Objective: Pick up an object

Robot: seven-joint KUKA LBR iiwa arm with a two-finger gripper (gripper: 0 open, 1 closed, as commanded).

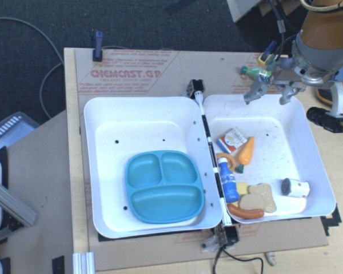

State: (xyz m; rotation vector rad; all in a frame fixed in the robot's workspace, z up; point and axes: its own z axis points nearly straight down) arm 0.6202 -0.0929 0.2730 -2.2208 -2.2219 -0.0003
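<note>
Objects for picking lie clustered in the right white plastic bin (308,153), toward its left wall: an orange toy carrot (247,150), a blue-and-white tube (227,180), a tan bread-slice toy (259,197), a reddish sausage toy (245,212) at the near edge, and a white cylinder with a dark cap (295,188) further right. The gripper (270,95) hangs over the bin's far rim, fingers spread, holding nothing. Nothing is lifted; descent, grasp and lift all remain. A blue divided plastic plate (163,185) sits in the left white bin (103,124).
</note>
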